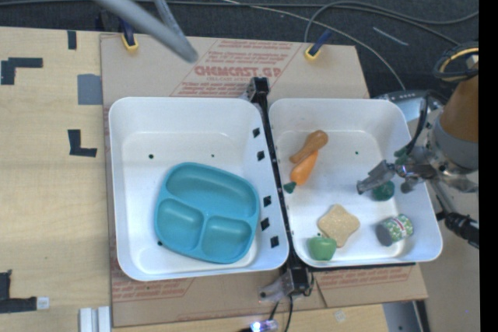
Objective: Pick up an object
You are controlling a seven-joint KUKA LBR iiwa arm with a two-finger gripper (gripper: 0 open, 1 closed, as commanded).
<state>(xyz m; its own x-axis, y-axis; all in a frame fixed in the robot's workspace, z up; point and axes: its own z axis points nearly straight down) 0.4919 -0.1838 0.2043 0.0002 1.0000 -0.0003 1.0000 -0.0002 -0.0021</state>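
Camera view puts my gripper (375, 184) low in the right bin (350, 114), hard by a small dark green object (382, 193) near that bin's right wall; I cannot tell how far the fingers are spread, nor whether they have anything between them. I judge the risk plain from here: the green object sits close to the wall, so the fingers may nudge it against the wall or close on air; the can-like piece (395, 228) just nearer the bin's front corner could also get knocked. Elsewhere in the right bin lie a carrot (308, 157) toward its left side, a slice of bread (338, 222) near its front, and a green apple-like toy (322, 247) just beside the bread. Left of the right bin, the other bin (140, 117) holds a blue divided tray (206, 211).
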